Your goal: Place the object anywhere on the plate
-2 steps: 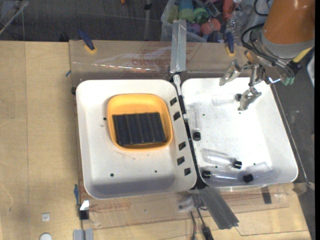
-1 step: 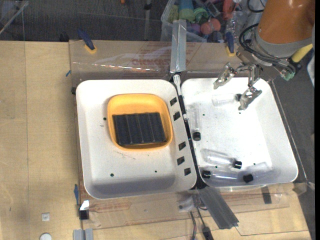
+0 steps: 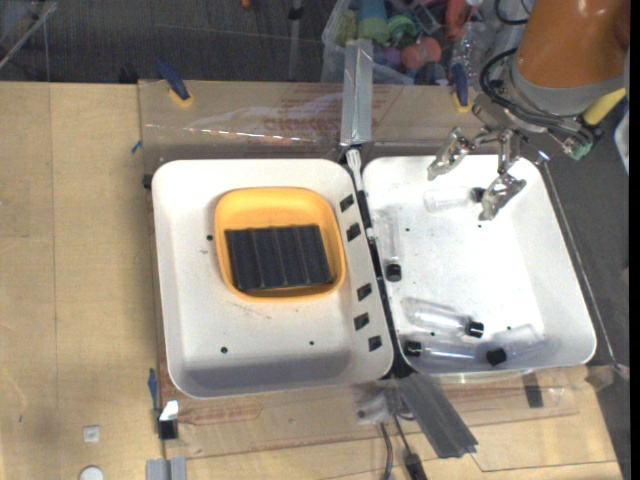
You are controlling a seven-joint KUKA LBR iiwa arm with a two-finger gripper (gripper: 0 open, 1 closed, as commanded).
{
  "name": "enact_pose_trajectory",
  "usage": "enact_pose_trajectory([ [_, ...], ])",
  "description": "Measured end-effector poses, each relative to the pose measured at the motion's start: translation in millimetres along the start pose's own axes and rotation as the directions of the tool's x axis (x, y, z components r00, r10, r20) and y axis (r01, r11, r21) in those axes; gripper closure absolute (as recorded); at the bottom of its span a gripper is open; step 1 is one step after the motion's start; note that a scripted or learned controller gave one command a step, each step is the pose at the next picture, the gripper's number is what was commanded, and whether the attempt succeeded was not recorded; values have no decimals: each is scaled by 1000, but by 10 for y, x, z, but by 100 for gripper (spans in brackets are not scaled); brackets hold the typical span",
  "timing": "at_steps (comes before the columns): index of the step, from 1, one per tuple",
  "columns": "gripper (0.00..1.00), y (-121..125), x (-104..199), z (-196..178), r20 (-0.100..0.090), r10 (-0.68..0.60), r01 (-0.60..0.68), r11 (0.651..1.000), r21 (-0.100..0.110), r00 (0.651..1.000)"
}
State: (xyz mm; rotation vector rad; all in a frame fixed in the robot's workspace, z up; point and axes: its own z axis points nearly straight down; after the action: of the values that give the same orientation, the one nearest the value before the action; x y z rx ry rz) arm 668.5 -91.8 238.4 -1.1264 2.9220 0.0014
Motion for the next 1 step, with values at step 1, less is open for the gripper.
enact_pose_trajectory([
  [1, 0, 32, -27, -33, -1, -96, 96, 995, 1, 995],
])
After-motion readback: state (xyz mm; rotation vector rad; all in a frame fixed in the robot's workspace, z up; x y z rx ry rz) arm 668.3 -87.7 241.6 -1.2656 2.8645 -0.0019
